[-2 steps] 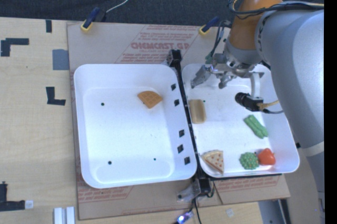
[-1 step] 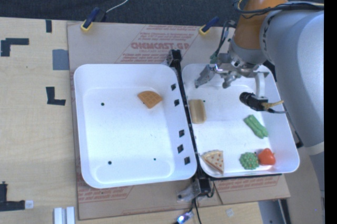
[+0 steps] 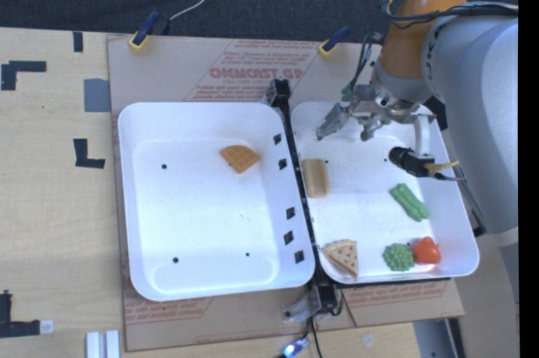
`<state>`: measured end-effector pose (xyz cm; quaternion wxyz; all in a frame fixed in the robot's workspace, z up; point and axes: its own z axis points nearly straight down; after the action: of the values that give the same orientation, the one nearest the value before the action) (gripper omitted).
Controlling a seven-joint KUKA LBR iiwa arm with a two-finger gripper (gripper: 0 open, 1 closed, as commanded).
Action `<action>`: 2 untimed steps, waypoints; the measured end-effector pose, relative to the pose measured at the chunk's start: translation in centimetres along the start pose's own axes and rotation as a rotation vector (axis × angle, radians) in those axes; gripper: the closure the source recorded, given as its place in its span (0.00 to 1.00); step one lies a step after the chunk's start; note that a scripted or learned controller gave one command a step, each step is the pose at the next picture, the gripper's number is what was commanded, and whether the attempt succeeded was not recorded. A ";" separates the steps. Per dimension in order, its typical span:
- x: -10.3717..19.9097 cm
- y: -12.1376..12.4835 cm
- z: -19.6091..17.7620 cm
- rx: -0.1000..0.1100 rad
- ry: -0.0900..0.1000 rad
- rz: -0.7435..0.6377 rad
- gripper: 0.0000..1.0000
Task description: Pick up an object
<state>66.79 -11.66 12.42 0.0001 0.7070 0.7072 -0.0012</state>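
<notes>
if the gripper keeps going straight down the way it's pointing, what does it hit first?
Probably bare floor at the far end of the right bin. The gripper hangs over an open patch; the tan block lies nearer the camera, off that line. Depth is uncertain from one view.

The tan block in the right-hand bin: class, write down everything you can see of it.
The tan block is a small rounded rectangle, pale brown like a slice of bread or a sponge, lying flat with its long side running up and down the view. It sits on the right bin floor against the left wall, beside the divider. Nothing else touches it; the gripper is above, apart.
</notes>
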 end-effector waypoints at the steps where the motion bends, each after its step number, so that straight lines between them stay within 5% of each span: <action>1: 1.3 0.0 2.1 0.002 0.001 -0.001 0.00; 2: 1.3 0.0 1.8 0.000 0.000 -0.001 0.00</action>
<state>66.79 -10.32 10.57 0.0000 0.7068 0.7074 -0.0011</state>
